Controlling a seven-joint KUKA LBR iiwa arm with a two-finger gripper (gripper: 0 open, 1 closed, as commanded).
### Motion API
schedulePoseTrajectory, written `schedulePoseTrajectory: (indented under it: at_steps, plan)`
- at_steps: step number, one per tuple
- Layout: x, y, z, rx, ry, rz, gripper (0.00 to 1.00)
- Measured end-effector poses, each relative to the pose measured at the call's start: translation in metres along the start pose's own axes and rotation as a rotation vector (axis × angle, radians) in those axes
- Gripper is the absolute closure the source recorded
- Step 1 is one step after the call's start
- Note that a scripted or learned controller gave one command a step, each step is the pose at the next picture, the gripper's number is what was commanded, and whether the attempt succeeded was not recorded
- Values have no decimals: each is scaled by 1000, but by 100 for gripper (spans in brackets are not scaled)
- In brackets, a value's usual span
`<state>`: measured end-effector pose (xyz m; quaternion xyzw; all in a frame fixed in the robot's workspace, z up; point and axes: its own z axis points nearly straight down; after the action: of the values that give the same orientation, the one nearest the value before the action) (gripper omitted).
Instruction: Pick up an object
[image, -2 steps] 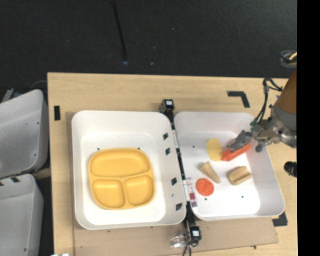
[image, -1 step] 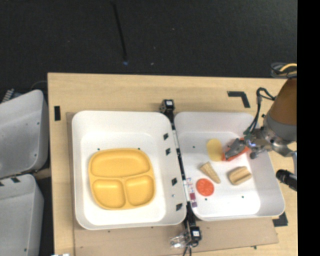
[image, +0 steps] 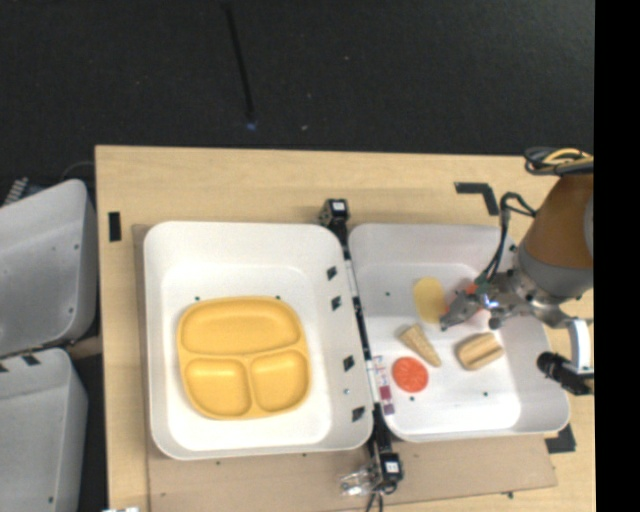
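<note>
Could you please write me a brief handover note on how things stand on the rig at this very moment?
Gripper: low in the right bin, beside the pale yellow piece; nothing visibly held.
Right bin items: pale yellow piece, tan wedge, red disc, brown bread-like block.
Left bin: yellow three-compartment tray.
Done: arm has reached into the bin.
Left: grasp and lift an item.

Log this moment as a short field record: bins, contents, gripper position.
left bin: holds a yellow three-compartment plastic plate
right bin: holds a pale yellow round piece, a tan wedge, a tan bread-like block, a red-orange disc
gripper: low over right bin, beside the round piece
grasp: nothing visibly held
</note>
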<state>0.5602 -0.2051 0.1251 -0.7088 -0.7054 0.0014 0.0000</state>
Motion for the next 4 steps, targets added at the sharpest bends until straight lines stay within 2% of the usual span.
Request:
schedulePoseTrajectory:
  at_steps: [1, 3, 4]
  plan:
    - [-1, 1, -13, -6, 0, 2, 100]
    - [-7, -4, -121, -8, -1, -9, 100]
    - [52, -8, -114, -3, 2, -11, 100]
